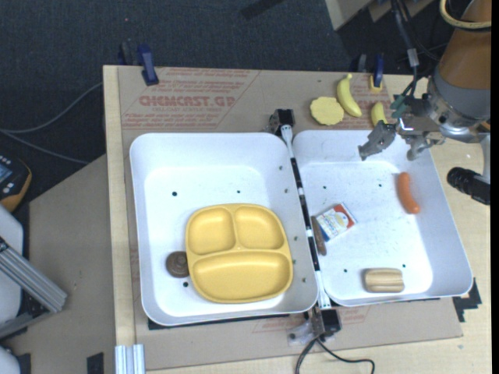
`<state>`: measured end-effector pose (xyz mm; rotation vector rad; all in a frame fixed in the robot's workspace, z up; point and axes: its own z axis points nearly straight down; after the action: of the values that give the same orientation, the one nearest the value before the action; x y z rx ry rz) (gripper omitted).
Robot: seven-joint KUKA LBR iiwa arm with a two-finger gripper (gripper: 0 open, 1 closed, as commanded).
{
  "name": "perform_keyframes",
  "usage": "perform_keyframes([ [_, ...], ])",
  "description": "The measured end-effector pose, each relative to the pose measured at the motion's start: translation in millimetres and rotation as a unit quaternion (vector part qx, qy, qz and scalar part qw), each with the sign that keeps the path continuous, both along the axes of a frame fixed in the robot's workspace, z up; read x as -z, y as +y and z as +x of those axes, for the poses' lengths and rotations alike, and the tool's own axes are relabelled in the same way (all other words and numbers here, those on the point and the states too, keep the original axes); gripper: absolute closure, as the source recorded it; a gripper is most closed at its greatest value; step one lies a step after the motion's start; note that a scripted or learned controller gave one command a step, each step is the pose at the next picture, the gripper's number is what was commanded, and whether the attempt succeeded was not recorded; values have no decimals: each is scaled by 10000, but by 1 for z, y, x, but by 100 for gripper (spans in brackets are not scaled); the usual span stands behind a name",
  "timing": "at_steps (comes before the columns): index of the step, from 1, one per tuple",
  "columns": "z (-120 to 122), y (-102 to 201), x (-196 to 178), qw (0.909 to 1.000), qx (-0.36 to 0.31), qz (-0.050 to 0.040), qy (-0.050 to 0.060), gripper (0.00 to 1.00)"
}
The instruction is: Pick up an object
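Observation:
My gripper [394, 146] hovers over the far edge of the right bin [444, 240], its two fingers spread open with nothing between them. In that bin lie an orange sausage [407, 192] just below and right of the gripper, a small white carton [335, 222] near the left wall, and a tan bread roll [383, 280] at the front. The left bin [156, 170] holds a yellow divided plate [238, 252] with a brown round cookie [177, 264] touching its left side.
Behind the right bin, on the bench, lie a yellow banana [348, 96], a yellow round piece [327, 110] and a smaller yellow fruit [378, 113]. Blue clamps [146, 64] sit at the board's far edge. A black divider [300, 197] runs between the bins.

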<state>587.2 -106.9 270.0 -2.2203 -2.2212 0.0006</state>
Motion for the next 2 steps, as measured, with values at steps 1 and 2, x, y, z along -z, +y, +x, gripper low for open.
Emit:
perform_keyframes([
  [1,19,-67,5,10000,28,-24,-23,0],
  [2,9,-116,145,10000,28,8,61,0],
])
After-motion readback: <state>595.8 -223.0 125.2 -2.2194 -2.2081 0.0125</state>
